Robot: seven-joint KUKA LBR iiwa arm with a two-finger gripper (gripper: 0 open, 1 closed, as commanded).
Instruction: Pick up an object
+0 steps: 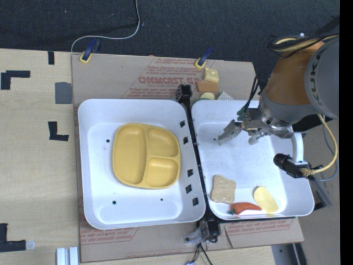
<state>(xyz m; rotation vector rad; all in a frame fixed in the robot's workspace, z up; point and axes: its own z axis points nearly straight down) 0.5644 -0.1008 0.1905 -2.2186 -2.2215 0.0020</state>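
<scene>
Item 1: two-finger metal gripper (240, 134) on the grey arm with orange band (295, 76), over the upper half of the right shallow white bin (287, 164). Its two fingers are spread apart, one pointing toward 8 o'clock, the other toward 6 o'clock; nothing lies between them, so the pincer is released.

Item 2: candidate objects for picking, three in number, all on the floor of the right bin near its 6 o'clock edge, well apart from the gripper.
- One tan square slice resembling toast (223, 189), at about 7 o'clock from the gripper.
- One pale yellow oval piece (266, 199), at about 5 o'clock from the gripper.
- One small red-orange elongated piece, pepper-like (246, 207), just beside the yellow oval, at its 8 o'clock, close to the bin's rim.

Item 3: left shallow white bin (96, 164), holding one yellow plastic plate with three compartments (146, 155), lying flat near the bin's centre. The compartments hold nothing visible.

Item 4: outside the bins, at 12 o'clock of the right bin, on the cardboard sheet (138, 76): one tan block (208, 80) and one pale green rounded piece (207, 96), near each other.

Count: two bins, one plate, three loose objects in the right bin, two outside
</scene>
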